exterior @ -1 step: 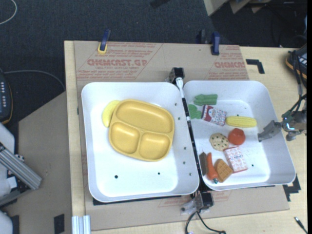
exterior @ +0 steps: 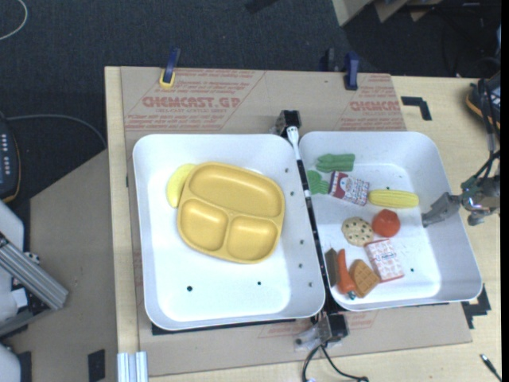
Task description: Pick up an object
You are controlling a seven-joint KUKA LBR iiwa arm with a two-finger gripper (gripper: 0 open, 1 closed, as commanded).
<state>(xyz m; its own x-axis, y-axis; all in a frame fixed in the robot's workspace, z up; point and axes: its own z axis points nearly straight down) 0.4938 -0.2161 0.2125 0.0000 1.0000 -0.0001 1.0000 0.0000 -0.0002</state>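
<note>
Camera view looks down on a brown board printed with red lettering and held by clamps at its far edge, dark carpet beyond it, with the left bin on it holding a yellow divided tray. Just right of that bin, touching it, the right bin holds a tomato, a corn cob, a cookie, a carrot and small packets. The gripper sits at the right bin's right rim, near the tomato with no object visibly between its fingers; whether they are spread I cannot tell.
</note>
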